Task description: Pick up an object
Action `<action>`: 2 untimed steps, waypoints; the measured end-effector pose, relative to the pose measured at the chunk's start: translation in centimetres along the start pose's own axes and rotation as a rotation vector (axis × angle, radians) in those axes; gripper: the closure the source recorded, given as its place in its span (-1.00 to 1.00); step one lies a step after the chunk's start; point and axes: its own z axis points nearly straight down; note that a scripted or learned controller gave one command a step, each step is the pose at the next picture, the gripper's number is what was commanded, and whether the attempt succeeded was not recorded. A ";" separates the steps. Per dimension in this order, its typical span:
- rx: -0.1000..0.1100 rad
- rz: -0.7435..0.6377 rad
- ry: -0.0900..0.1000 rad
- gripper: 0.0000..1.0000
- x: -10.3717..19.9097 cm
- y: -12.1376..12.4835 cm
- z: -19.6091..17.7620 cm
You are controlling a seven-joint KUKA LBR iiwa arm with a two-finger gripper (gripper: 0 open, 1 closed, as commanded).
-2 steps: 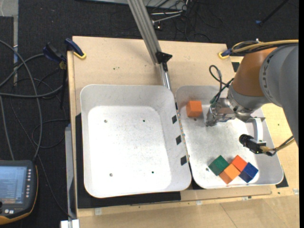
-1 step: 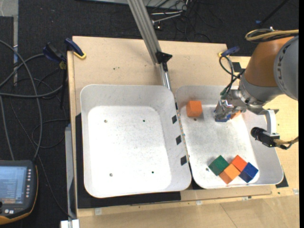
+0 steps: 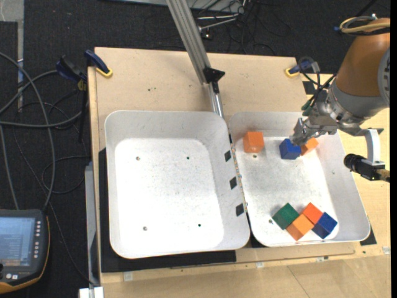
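Note:
My gripper hangs low over the far part of the right bin, at the end of the grey arm with the orange band. Right beneath its tip are a blue cube and a small orange block, which the gripper partly covers. I cannot tell whether it touches either one. An orange cube sits to the left of them, near the bin's left wall. At the near end of the bin lies a cluster: a green cube, two orange blocks and a blue block.
The left bin stands beside the right one, their walls meeting in the middle. A metal rod slants down from the back to the bins' far junction. Clamps sit at the bench's far corners, and cables and a pendant lie to the left.

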 end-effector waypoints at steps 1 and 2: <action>0.001 0.000 0.000 1.00 -0.4 0.3 -4.4; 0.005 -0.006 0.002 1.00 4.2 1.2 -4.3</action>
